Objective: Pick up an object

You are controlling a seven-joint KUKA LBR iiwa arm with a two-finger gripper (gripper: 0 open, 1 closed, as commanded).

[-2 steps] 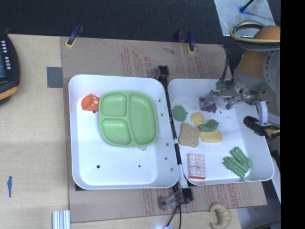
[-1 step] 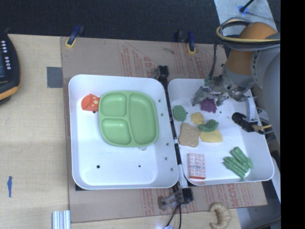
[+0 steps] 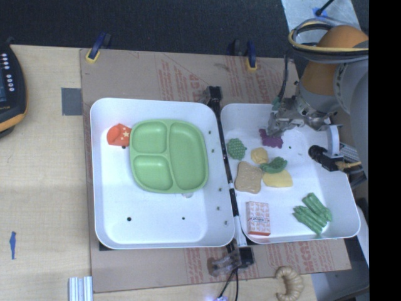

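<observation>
My gripper hangs over the far part of the right bin, at the end of the grey arm with its orange band. Just below its tip, a small purple toy lies on the bin floor; whether they touch is unclear. Nearby lie a round green piece, a small yellow piece, a dark green piece, a larger yellow piece and a tan slice. A red and white carton and green beans sit near the front.
The left bin holds a green divided plate with a red toy by its far left corner. A black part juts over the right bin's right side. Clamps hold the cardboard at the back.
</observation>
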